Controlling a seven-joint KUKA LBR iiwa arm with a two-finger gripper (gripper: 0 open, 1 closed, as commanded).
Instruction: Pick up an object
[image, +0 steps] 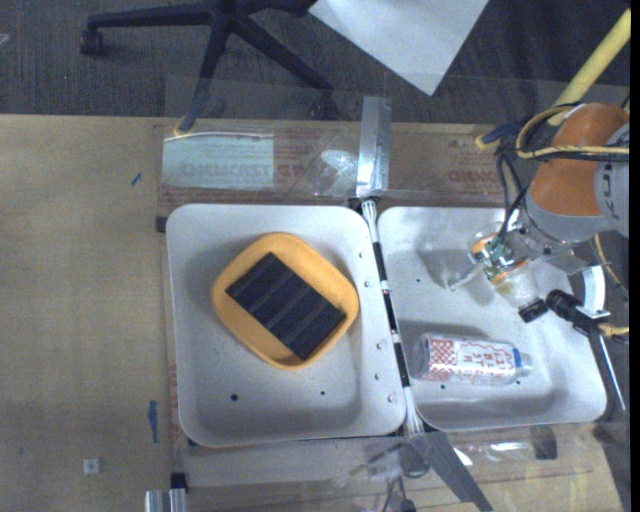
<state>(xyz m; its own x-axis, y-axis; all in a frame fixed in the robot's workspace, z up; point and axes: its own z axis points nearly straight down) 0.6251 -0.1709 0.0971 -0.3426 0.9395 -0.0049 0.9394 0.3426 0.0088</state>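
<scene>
OK, two white bins side by side on the wooden surface. Left bin has a yellow-orange tray-like thing w/ a dark ribbed panel on top, sitting at a slant near the middle. Right bin holds a clear bottle w/ a red-and-white label, lying on its side along the near part of the bin, cap end toward the right. It's lying free, nothing touching it.

Arm comes in from the right, orange band showing up top, yellow and black cables looped round it. The gripper is down over the far part of the right bin, well apart from the bottle. Its tip is a jumble of small parts, green and orange bits, something clear or shiny just beside it, too blurry to name. Fingers: can't tell if they're spread or pinched together, and I see nothing I could call gripped. A black piece sticks out just below the wrist, toward the bin's right wall.
</scene>
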